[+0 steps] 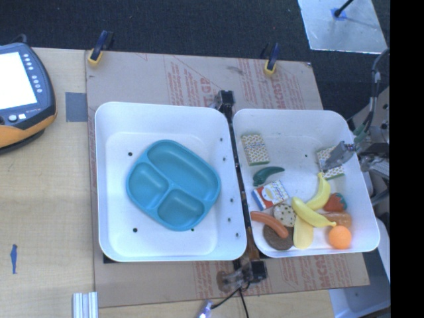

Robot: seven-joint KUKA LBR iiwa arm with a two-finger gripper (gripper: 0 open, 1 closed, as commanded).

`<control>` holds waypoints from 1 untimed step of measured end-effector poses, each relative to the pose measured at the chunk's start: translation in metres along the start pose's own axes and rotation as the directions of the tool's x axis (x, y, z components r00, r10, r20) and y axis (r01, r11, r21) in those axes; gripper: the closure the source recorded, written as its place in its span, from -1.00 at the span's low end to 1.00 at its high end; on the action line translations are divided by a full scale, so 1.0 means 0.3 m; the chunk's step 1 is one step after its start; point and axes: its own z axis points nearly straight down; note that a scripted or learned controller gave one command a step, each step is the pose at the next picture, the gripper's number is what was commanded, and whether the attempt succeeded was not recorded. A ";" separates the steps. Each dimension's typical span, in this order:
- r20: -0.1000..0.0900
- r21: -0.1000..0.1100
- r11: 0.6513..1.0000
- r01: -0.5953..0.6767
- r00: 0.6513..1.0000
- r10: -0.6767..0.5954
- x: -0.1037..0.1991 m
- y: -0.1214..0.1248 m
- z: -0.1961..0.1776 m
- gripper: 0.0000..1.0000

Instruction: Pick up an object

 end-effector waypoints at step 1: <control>0.000 0.003 1.000 0.002 1.000 -0.002 0.106 0.033 0.476 -1.00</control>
